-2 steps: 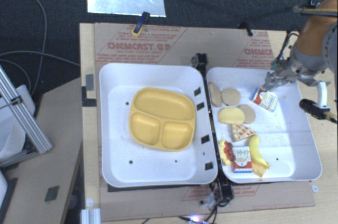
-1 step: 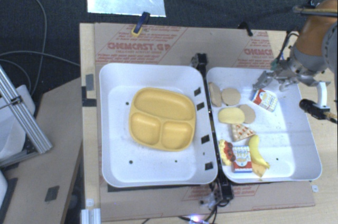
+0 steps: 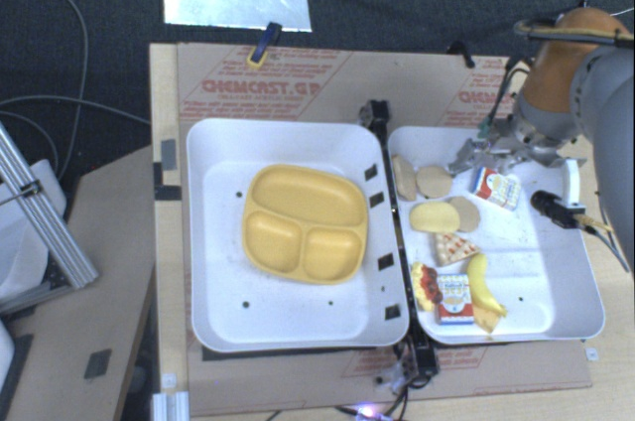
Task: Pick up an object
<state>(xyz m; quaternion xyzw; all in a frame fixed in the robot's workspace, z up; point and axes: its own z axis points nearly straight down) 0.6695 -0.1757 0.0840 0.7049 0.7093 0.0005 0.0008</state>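
The brown board point(image 3: 327, 76) has red writing too faint to read. The arm's gripper point(image 3: 474, 154) sits low in the right bin point(image 3: 556, 310), just beside a red and white carton point(image 3: 496, 188). Its jaws look almost closed and hold nothing.

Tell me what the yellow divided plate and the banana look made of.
Yellow divided plate: likely molded plastic; uniform color, soft sheen, rounded compartment walls. Banana: probably a plastic toy; even yellow, smooth skin, though too small to be sure.
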